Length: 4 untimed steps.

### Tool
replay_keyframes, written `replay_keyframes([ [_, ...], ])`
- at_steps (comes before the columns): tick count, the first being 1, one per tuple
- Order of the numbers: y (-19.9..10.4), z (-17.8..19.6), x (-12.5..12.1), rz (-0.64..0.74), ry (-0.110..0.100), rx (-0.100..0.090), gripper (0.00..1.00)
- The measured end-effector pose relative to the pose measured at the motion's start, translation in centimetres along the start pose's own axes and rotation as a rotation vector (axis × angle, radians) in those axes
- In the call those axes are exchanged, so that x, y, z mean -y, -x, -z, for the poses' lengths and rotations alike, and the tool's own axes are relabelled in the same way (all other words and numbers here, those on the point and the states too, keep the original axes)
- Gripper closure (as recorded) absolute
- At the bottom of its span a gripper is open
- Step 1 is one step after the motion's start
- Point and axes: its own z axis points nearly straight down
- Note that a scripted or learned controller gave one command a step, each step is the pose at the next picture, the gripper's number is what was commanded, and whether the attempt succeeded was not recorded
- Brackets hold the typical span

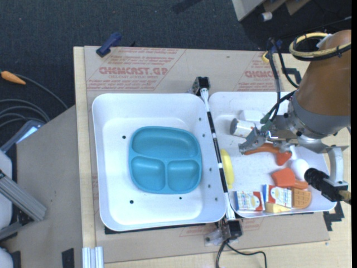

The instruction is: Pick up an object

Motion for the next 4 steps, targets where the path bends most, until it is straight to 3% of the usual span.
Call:
replay_keyframes([
  [1, -7.5, -1.0, -0.3, 0.000, -0.004, -0.002, 1.00],
  [3, -1.9, -1.5, -8.0, -0.001, 0.001, 0.001, 1.00],
  [4, -4.9, -1.2, -1.1, 0.000, -0.004, -0.001, 1.00],
])
